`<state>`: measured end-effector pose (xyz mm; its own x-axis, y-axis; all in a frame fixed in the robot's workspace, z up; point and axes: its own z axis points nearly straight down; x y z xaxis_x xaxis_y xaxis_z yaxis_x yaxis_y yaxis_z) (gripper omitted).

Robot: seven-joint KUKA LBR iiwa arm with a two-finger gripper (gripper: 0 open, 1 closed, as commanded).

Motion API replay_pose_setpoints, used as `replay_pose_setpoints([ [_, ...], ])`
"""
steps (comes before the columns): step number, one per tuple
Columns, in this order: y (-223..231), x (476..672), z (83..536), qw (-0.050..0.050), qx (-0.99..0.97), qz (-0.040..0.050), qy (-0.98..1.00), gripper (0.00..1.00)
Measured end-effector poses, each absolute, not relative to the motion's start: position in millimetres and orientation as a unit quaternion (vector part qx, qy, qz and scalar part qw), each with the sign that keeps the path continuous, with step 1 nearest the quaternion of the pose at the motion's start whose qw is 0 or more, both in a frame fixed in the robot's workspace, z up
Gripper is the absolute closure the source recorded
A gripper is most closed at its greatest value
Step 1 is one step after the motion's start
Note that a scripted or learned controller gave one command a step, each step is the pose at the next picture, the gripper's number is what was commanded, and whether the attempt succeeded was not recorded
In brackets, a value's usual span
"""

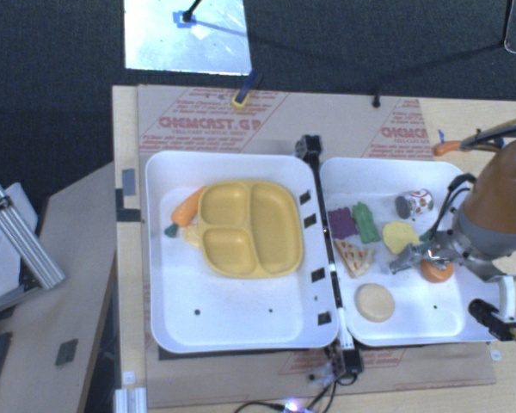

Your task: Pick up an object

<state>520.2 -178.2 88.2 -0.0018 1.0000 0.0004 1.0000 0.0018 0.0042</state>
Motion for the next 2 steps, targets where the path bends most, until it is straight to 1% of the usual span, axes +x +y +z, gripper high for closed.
replay_pose_setpoints([
  [1, -183, 523.2, 101, 0.012, 0.707, 0.0021, 0.707, 1.00],
  [2, -188, 531.4, 148, 0.003, 0.706, 0.0013, 0.708, 1.00],
])
